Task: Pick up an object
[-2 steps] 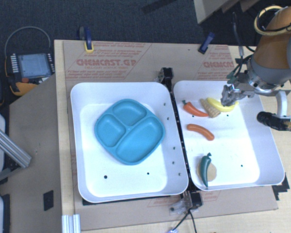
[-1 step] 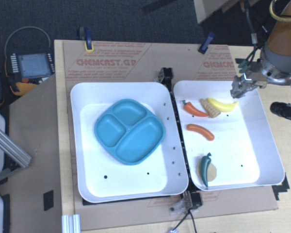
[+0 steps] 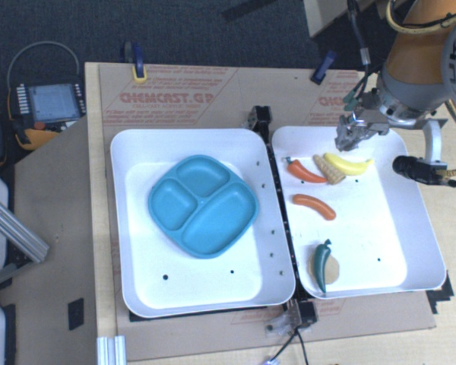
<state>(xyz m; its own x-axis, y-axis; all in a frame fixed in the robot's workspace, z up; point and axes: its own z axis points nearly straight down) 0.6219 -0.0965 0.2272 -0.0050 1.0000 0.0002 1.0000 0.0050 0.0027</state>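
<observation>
- Over the right bin (image 3: pixel 422 242), at its far edge, we see the gripper (image 3: pixel 353 138) hanging from the grey arm (image 3: pixel 410 90), which reaches in from the right with its orange band (image 3: pixel 429 14) above the wrist.
- We cannot tell how the gripper is set: its tip is a dark, blurred mass from this angle.
- Just below the tip we see a banana (image 3: pixel 348 163), lying flat with its length across the bin; whether the gripper touches it, we cannot tell.
- Beside the banana, on its left end, we see a small tan piece (image 3: pixel 329 169), touching or nearly touching it.
- Left of that, and below-left of the tip, we see a carrot (image 3: pixel 305 172) with a green stub at its far end, lying near the bin's left wall.
- Nearer to us than the carrot, we see a sausage (image 3: pixel 314 206), lying at a slant and apart from the others.
- Well away from the tip, toward the bin's near edge, we see a green pepper (image 3: pixel 320 261) lying over a pale round thing (image 3: pixel 331 271).
- Far to the left of the tip, across the divide between the bins, we see a blue plate (image 3: pixel 204 205) with three compartments, resting in the middle of the left bin (image 3: pixel 137 280).
- Nothing is lifted; all the items lie on the bin floors.
</observation>
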